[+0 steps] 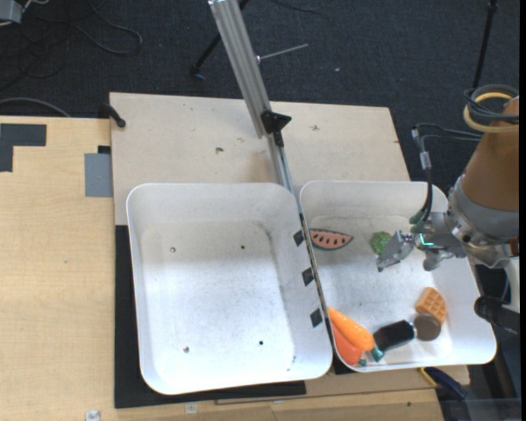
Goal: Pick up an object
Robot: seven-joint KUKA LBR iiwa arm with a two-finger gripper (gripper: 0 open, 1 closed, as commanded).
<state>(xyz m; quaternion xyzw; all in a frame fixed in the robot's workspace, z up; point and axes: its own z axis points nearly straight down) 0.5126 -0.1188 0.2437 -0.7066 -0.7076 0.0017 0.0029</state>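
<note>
Your right bin (pixel 473 345) holds: watermelon slice (pixel 330 239) at 10 o'clock, carrot (pixel 350 332) at 7. Gripper (pixel 391 254) beside green toy (pixel 382 241); finger spread cannot be told.

My two bins (pixel 215 279) look like smooth matt white plastic, speckled; the bench (pixel 44 261) is pale wood; the slanted rail (pixel 245 68) seems brushed metal.

Small green leafy plastic toy (pixel 382 241): lies in the right white bin (pixel 368 196), mid-floor, nearer its far edge.
</note>
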